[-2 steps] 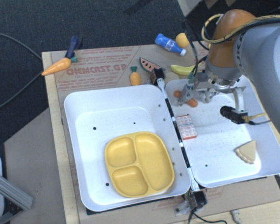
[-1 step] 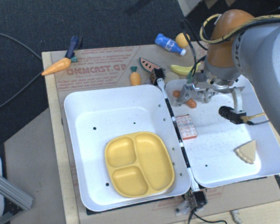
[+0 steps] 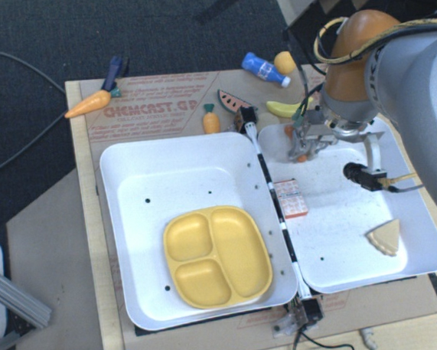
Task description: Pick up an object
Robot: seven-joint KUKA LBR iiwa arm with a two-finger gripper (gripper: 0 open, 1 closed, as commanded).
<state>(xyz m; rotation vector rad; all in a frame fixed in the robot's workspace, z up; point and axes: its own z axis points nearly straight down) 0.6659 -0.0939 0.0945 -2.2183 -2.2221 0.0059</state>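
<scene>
The gripper [image 3: 305,143] sits low in the back left corner of the right bin [image 3: 412,267], close to the divider between the two bins. At this slant and size it cannot be told whether it is open or closed. A small orange speck [image 3: 301,157] shows just under its tip, too small to identify, so nothing can be called held. The clear candidates lie on the floor of that bin. A red and white packet [image 3: 288,199] lies against the divider, near the gripper. A tan wedge [image 3: 384,237] rests well apart from it, toward the front right. The left bin [image 3: 127,187] holds a yellow divided plate [image 3: 217,255]. By these signs the pick appears not yet done, and a secure grip and a lift look to be what is left.
</scene>
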